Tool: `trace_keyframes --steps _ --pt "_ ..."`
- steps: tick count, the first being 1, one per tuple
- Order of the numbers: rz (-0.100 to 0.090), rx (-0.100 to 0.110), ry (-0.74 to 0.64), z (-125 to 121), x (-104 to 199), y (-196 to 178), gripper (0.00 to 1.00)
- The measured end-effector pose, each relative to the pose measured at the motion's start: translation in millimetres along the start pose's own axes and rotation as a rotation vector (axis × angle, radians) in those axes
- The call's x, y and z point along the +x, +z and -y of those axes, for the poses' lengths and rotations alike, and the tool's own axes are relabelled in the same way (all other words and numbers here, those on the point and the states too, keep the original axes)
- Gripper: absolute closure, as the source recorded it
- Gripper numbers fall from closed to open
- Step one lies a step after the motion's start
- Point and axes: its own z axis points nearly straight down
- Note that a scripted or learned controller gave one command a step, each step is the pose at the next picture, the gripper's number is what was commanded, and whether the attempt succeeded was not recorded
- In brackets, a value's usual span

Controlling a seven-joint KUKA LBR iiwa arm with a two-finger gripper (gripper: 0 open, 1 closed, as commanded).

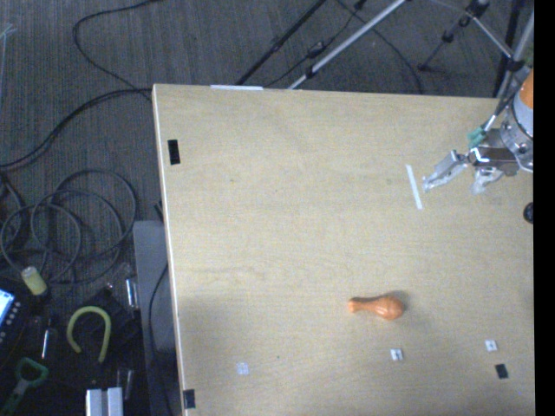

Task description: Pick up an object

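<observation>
One task object: orange gourd-shaped piece (378,307), lying on its side on the pale wooden bench top (286,232), narrow neck pointing left, rounder end to the right.
Object position: lower middle of the bench, in the open, touching nothing else.
Gripper (452,185): at the right edge of the camera view, upper right part of the bench, pointing left and slightly down.
Fingers (440,172): two pale metal fingers spread apart, with bare bench showing between them and nothing pinched.
Object relative to fingers: well apart, lower in the view and somewhat to the left of the fingertips; no contact.
Arm: grey wrist with an orange band (525,94) above it, entering from the right; a teal fitting just behind the fingers.
White strip (414,187): thin, lying flat just left of the nearer fingertip, running roughly up and down the view; cannot tell whether touched.
Small markers: black tag (174,152) near the bench's upper left corner; small white squares (396,354) below the orange piece.
Floor at left: loops of black cable (69,224) and a yellow-green hook shape (88,327).
Floor at top: tripod legs (364,24) crossing the dark carpet.
</observation>
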Motion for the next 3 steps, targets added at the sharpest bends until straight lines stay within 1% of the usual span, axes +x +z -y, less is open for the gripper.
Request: trace_keyframes --steps 1,2,3 --pt "0.001 0.000 -0.208 -42.9 2.6 135.9 0.00" --pt "0.003 -0.002 -0.315 -93.0 20.5 195.2 0.00" --pt "0.002 -0.002 -0.549 -93.3 66.8 194.9 0.00"
